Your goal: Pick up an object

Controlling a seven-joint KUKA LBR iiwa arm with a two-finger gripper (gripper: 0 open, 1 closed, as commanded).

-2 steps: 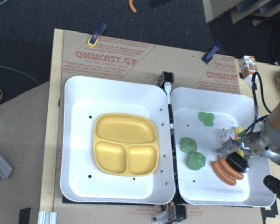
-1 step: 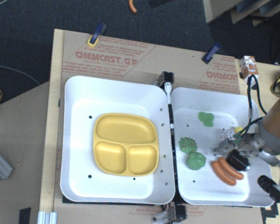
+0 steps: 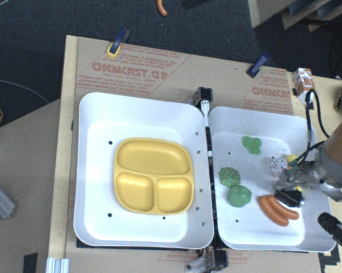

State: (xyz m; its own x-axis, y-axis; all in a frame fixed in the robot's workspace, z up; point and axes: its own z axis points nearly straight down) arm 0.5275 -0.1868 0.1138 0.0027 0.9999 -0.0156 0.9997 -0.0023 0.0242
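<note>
Near edge: left bin (image 3: pixel 85 215) and right bin (image 3: pixel 251 240) have their front rims low in the frame, with a small clamp between them at the bottom centre.

Left bin contents: yellow divided plate (image 3: pixel 153 175), three compartments, in the middle of that bin.

Task's thing: toy sausages (image 3: pixel 277 210), an orange-red pair side by side at the lower right of the right bin, just beside the gripper.

Handling: I judge them light, stiff, smooth plastic, likely to roll or slip; across the short width at mid-length looks like the best hold.

Other candidates: bumpy green piece (image 3: pixel 229 176) and rounder green piece (image 3: pixel 239 196), touching each other near the bin's left wall; flatter green piece (image 3: pixel 252 144) higher up; small white speckled object (image 3: pixel 275 165) near the wrist.

Gripper: gripper (image 3: pixel 289 196) sits low over the bin's right side, above the sausages' upper end; whether it is released or clenched I cannot tell.

Hidden: the wrist covers the bin floor behind it, and the arm is cut off at the right of the frame.

Unclear: the sausages possibly touch the gripper; the slant view does not settle it.
</note>
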